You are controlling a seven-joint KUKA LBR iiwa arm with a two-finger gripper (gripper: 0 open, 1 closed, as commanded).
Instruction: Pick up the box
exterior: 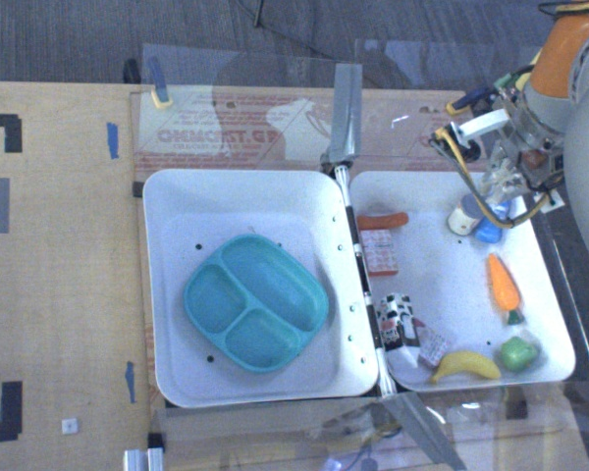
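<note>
The box (378,251) is a small flat red-and-white carton lying in the right bin (560,312), against the bin's left wall and just below a red sausage-shaped piece (383,221). My gripper (501,189) hangs over the far right corner of that bin, well to the right of the box and apart from it. It hovers just above a small white cup (461,220) and a blue piece (488,231). Yellow cable loops around the wrist.
The right bin also holds a carrot (504,283), a green fruit (517,353), a banana (466,365), a black-and-white toy (395,320) and a small grey packet (432,344). A teal divided plate (257,302) lies in the left bin (177,204).
</note>
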